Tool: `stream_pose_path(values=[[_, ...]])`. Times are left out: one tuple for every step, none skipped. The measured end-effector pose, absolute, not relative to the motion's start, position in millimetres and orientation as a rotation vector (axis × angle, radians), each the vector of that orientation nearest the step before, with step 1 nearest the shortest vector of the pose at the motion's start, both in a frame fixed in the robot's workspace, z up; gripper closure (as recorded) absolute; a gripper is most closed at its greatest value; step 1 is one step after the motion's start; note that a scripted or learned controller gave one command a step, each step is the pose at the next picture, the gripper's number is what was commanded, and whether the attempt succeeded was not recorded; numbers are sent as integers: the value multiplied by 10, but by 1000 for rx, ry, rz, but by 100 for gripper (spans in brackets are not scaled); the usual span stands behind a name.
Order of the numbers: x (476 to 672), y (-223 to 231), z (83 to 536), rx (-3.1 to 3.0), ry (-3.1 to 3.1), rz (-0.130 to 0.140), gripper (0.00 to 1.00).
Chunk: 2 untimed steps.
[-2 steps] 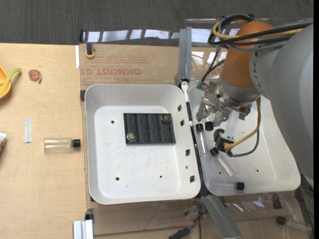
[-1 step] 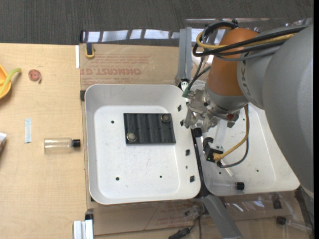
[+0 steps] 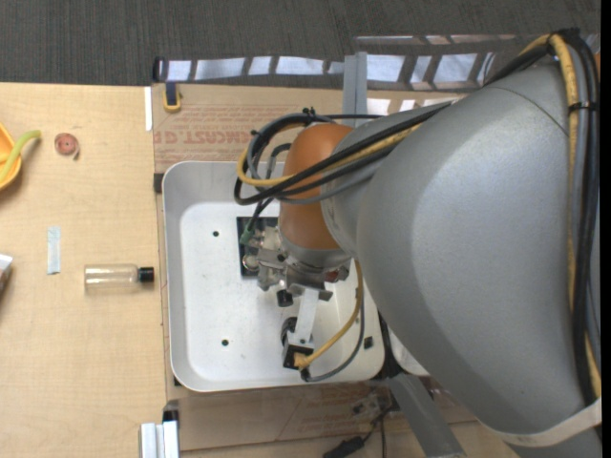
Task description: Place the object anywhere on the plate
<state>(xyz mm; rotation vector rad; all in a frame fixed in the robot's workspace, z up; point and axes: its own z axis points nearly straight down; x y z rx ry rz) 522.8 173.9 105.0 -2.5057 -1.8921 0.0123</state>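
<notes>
The grey arm [image 3: 477, 237] was the biggest thing in sight, its broad rounded casing covering the right side and bending down and leftward over the bench, with black and yellow cables [image 3: 277, 156] looped along it. Left of it lay the pale wooden tabletop [image 3: 86, 351], and beside that a shallow white bin [image 3: 200, 284] sat on a sheet of brown cardboard [image 3: 220, 127]; the bin's left part showed a bare white floor with two small dark dots. The arm's orange band [image 3: 310, 184] stood over the bin's upper right part, and below it the wrist pointed nearly straight down into the bin, ending in the gripper [image 3: 291, 299], a cluster of grey and black metal low over the bin's floor. Whether the gripper was spread or pressed together could not be told, since the wrist hid it from above. A small dark green patch [image 3: 250, 241] showed just beside the gripper's left edge; whether it was the task's object or a part of the wrist could not be told, and its shape was mostly covered. Well apart, on the tabletop, lay a clear bottle [image 3: 116, 276] with a black cap, on its side, a small grey strip [image 3: 53, 250], a yellow-orange thing [image 3: 8, 157] at the left edge, and a tiny pinkish disc [image 3: 65, 144].
</notes>
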Motion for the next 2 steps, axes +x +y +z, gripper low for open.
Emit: stream_pose_path(values=[[5842, 731, 1907, -2600, -1764, 7, 100], [5840, 736, 1904, -2599, -1765, 8, 0]])
